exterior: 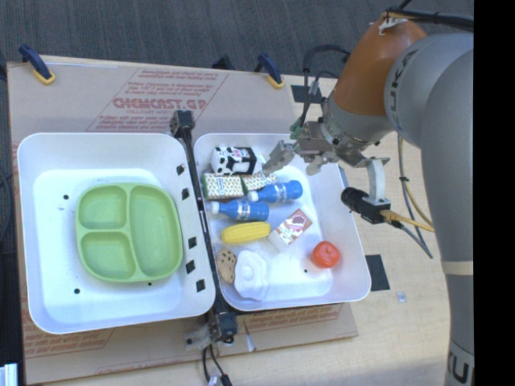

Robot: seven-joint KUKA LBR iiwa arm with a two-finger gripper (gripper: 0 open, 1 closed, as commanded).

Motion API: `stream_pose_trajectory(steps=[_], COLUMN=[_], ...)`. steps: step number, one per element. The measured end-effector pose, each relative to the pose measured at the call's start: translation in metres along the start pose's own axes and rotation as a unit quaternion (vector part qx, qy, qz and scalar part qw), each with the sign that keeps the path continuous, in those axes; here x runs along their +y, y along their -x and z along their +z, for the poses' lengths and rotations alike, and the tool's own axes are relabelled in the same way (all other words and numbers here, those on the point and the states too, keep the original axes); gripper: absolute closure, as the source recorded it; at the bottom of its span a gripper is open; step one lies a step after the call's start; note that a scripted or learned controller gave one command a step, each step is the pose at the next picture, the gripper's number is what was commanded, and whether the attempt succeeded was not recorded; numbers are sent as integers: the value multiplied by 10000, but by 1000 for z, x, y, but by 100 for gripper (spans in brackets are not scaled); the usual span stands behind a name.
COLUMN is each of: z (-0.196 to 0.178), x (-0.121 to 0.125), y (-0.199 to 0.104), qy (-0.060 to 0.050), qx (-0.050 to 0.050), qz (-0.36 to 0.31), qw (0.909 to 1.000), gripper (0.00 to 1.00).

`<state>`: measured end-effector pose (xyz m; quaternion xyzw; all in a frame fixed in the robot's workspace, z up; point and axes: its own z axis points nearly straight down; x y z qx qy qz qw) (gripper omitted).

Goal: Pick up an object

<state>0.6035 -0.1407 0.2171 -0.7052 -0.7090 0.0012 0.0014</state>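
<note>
The gripper (283, 156) hangs over the far edge of the right bin (348, 257), its grey fingers (278, 154) pointing toward the bin's far left corner. Whether the jaws are apart or together cannot be told from this view; nothing is visible between them.

Just left of the fingers, in the far left corner, lies a black-and-white cow toy (232, 160). Beside it toward the near side rest a green patterned box (223, 186) and a smaller green box (258, 182). Two blue bottles follow: one (281, 191) near the bin's middle, one (241, 210) closer to the left wall. A yellow corn cob (245, 232) lies nearer still, with a small carton (291, 227) to its right. A red tomato (325, 254) sits toward the near right corner. A cookie (226, 265) and a white object (251, 274) occupy the near left corner.

The left bin (48, 296) carries a green divided plate (129, 232).
</note>
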Motion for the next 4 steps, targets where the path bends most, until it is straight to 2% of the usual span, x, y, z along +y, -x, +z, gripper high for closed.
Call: stream_pose_trajectory(steps=[1, 2, 3, 4], z=[126, 126, 115, -11], x=[19, -92, -90, 46], y=[71, 70, 69, -27], qy=[-10, -1, 9, 28], qx=[-1, 0, 0, 2], qz=[1, -2, -27, -10], qw=[10000, 10000, 10000, 10000], gripper=[0, 0, 100, 100])
